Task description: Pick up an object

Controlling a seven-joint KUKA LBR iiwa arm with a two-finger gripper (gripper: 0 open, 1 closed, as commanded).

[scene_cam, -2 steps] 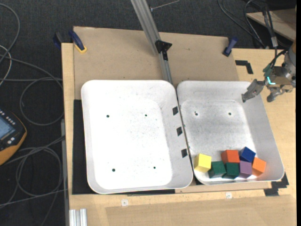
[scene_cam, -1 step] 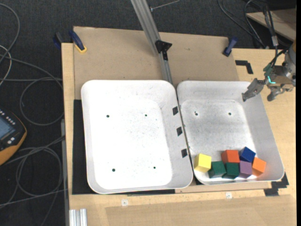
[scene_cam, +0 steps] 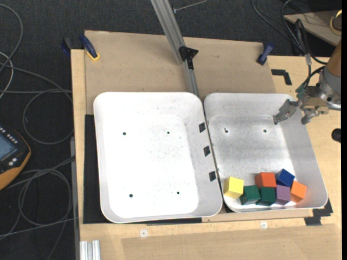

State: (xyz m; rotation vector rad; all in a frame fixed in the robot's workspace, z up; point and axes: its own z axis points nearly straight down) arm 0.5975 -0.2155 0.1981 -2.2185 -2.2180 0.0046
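Blocks, small and brightly coloured, sit bunched together at the near edge of the right bin [scene_cam: 303, 145]. From the left of the bunch there is a yellow block [scene_cam: 235, 186], then a dark green block [scene_cam: 250, 194] and a second green block [scene_cam: 267, 195] touching it. A red-orange block [scene_cam: 265, 180] sits just behind those two. Further right come a purple block [scene_cam: 283, 193], a blue block [scene_cam: 285, 176] behind it, and an orange block [scene_cam: 299, 190] at the far right end, close to the bin's corner.

At the far right side of the same bin, well apart from the blocks, the gripper [scene_cam: 293, 114] hangs over the bin's rim. Its two fingers are spread, with nothing between them; one dark finger [scene_cam: 282, 113] points down and to the left over the bin floor. The grey wrist reaches in from the right edge of the scene.

Beside this bin, touching it along the middle, lies the left bin [scene_cam: 108, 145], its white floor marked with a few small dark dots. Both bins rest on a wooden bench [scene_cam: 135, 58], with cables on the dark floor around it
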